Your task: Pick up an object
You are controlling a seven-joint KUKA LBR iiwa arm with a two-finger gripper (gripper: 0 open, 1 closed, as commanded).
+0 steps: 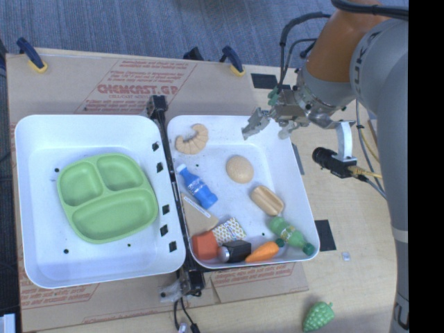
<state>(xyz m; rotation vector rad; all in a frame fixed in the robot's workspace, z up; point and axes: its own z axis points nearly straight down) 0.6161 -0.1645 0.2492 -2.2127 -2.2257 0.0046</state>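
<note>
1. The pincer (267, 123) hangs over the far right corner of the right-hand shallow white bin (300, 186), above the rim. Its fingers are spread apart with nothing between them.
2. Candidate things all lie in the right bin: a tan croissant-shaped toy (191, 139) near the far left corner; a pale beige egg-shaped piece (239, 168) mid-bin, nearest the pincer; a tan bread-roll piece (267, 200) just nearer the front; a blue plastic bottle (197, 188) along the left wall.
3. Front edge of that bin is crowded: orange cup (205, 245), black cylinder (236, 251), orange carrot (263, 251) and green bottle-shaped toy (291, 234), touching or nearly so.
4. Left bin holds a green divided plate (107, 196). A green grape bunch (318, 316) sits on the table near its front edge, outside both bins.
5. Step, as judged: approach, before any grasp. Nothing lifted yet.
6. Next move calls for travel inward over one isolated piece, the egg shape looking the easiest, then descent with the fingers straddling it.
</note>
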